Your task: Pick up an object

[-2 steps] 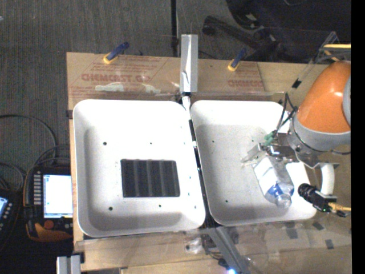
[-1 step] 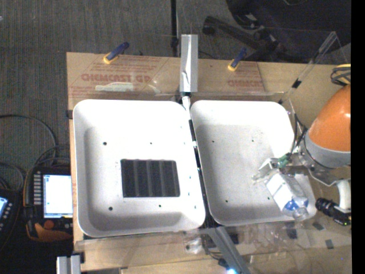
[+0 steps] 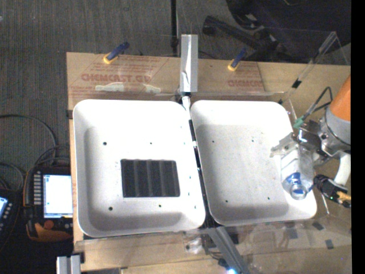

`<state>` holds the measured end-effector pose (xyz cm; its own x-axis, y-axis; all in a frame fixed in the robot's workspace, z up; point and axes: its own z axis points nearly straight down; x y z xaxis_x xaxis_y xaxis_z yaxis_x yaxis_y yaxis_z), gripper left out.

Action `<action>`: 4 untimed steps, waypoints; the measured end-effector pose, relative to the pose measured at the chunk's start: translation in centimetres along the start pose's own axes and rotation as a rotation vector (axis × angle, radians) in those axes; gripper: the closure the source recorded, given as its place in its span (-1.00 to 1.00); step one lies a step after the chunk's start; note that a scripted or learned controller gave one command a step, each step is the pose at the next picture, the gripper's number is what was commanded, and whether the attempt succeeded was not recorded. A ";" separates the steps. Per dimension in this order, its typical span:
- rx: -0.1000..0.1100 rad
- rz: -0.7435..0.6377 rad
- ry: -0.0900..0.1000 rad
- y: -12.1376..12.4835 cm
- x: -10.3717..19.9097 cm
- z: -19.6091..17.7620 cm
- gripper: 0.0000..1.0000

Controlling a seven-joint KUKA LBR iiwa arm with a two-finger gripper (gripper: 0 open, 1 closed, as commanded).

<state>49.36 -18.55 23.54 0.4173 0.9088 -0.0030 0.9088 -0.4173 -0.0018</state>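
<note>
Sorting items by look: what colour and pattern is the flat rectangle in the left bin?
Dark grey to black with lengthwise ridges: the flat rectangle, seen in the camera view.

I'm looking down into a robotics lab: a plywood tabletop [image 3: 142, 73] held by spring clamps [image 3: 116, 52], two white bins [image 3: 85, 124] set side by side, a teach pendant [image 3: 51, 201] lying on grey carpet [image 3: 34, 39], loose cables [image 3: 23, 130].
</note>
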 end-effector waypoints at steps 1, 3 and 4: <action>0.000 0.078 0.000 0.3 -3.0 -3.7 -1.00; 0.002 -0.209 0.003 -0.5 -1.3 8.9 -1.00; -0.014 -0.562 -0.001 3.0 0.3 14.3 -1.00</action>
<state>52.17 -19.53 9.22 -0.1313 0.9913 -0.0061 0.9913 0.1313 0.0101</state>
